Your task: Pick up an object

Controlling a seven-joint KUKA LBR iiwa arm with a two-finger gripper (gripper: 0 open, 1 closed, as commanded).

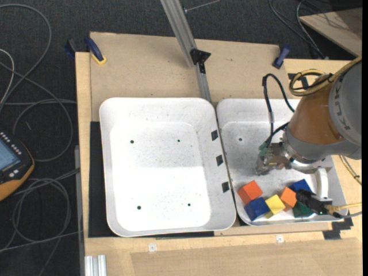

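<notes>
Several small blocks lie along the front edge of the right bin (pixel 241 125): an orange block (pixel 249 190), a blue block (pixel 258 207), a yellow block (pixel 274 203), a smaller orange block (pixel 288 197), another blue block (pixel 300 186) and a green block (pixel 302 211). My gripper (pixel 266 165) hangs over the middle of the right bin, just behind and above the orange block. Nothing shows between its tips. The grey arm with its orange band covers the bin's right side.
The left bin (pixel 155 165) lies beside the right one, with black clips along the shared wall. A metal pole (pixel 184 33) slants up from the bench behind the bins. Cables run along the right bin's right edge.
</notes>
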